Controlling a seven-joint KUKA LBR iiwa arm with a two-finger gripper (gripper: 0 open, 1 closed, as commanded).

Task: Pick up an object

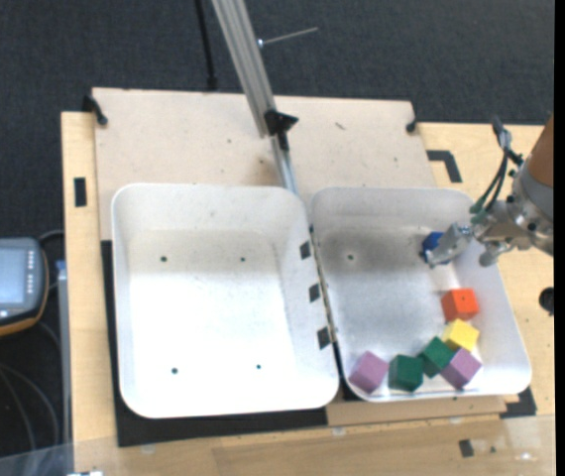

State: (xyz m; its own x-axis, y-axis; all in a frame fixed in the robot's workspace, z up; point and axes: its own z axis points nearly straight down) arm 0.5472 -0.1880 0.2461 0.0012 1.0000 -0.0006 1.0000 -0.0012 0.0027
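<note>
Six blocks (431,357) in R bin (382,266) front corner, jaws (439,248) above orange block (460,303), grip state unclear, L bin (213,296) alongside.

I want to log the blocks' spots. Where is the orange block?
The orange block lies in the right bin near its right wall, just above the yellow block and below the gripper.

Two white bins (213,201), two purple blocks (368,371), two green blocks (406,372), one orange block (460,303), one yellow block (463,335).
</note>
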